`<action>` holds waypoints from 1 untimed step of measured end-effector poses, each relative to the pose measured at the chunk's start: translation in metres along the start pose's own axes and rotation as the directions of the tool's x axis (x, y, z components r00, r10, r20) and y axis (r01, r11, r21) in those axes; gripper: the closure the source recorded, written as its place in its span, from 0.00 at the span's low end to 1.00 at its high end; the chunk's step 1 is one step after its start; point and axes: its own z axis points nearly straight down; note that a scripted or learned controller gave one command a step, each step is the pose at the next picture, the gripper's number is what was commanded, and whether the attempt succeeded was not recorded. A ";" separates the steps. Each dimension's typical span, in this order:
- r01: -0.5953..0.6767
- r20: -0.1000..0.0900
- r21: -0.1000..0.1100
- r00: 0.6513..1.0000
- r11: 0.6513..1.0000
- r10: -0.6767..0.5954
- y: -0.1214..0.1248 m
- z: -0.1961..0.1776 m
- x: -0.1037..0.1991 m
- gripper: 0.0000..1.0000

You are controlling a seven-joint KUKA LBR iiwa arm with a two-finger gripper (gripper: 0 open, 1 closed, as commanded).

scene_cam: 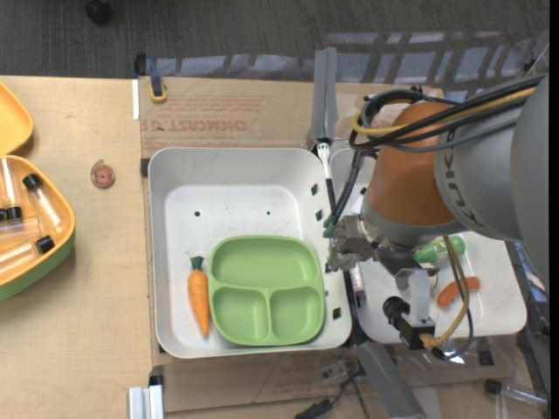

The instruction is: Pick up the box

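My grey arm with its orange band reaches in from the right and hangs over the right bin. The gripper points down at that bin's left side, close to the wall shared with the left bin. The wrist and cables cover it, and the arm's body hides most of the right bin's floor beneath it. Beside the wrist, a green item and an orange item peek out in the right bin.
The left bin holds a green divided plate and a toy carrot at its front left. A yellow tray with vials sits at the bench's far left. Flattened cardboard lies behind the bins.
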 end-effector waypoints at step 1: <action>0.344 0.003 -0.004 0.939 0.939 -0.344 -0.001 -0.138 -0.045 1.00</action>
